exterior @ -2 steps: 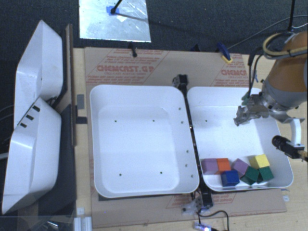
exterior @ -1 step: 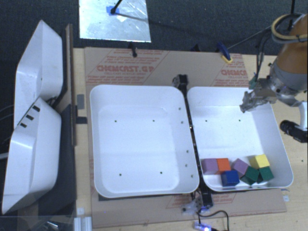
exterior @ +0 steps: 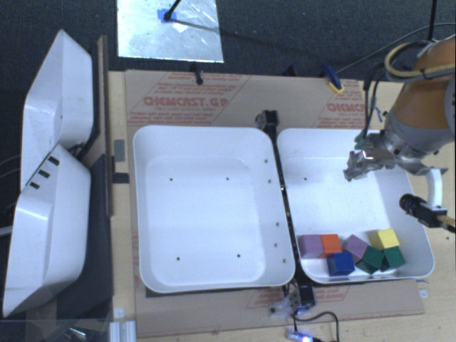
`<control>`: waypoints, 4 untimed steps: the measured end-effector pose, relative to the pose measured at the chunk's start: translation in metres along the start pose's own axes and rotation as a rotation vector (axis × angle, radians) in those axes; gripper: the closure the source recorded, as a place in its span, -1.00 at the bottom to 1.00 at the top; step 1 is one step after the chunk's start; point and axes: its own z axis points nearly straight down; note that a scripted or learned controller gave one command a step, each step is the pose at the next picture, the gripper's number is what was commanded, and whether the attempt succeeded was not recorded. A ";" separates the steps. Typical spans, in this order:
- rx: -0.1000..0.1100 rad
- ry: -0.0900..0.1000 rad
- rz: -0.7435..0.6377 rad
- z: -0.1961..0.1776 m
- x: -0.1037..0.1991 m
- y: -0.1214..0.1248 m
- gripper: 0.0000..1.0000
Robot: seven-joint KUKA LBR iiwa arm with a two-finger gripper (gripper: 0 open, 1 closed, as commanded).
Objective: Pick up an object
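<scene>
Left to right across the table (exterior: 235, 91), with places given relative to the right-hand shallow white plastic bin (exterior: 313, 191). To the far left of that bin, two white moulded plastic shells (exterior: 53, 169) lie off the table's edge. Above and to the left of it, a shiny square metal sheet (exterior: 169, 20) rests on the dark floor. Directly to its left, touching it along a black clamp strip (exterior: 283, 198), sits the left-hand shallow white plastic bin (exterior: 206, 205).

Inside the right-hand bin, along its near wall, a cluster of small blocks lies close together: a pale purple cube (exterior: 311, 245), an orange cube (exterior: 330, 243), a blue cube (exterior: 341, 263), a second pale purple cube (exterior: 355, 246), a dark green block (exterior: 370, 260), a yellow cube (exterior: 387, 238) and a bright green block (exterior: 393, 258).

Above the bin's far right part, well apart from the blocks, hangs the grey metal hand (exterior: 354, 168) of the grey arm with orange band (exterior: 427, 84). Whether it is released or clenched cannot be told; no block lies between its tips.
</scene>
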 end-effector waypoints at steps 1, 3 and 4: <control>-0.004 -0.001 0.000 -0.013 0.003 -0.013 1.00; 0.001 0.000 -0.002 0.019 0.017 0.010 1.00; -0.005 -0.002 0.002 0.001 -0.022 0.042 1.00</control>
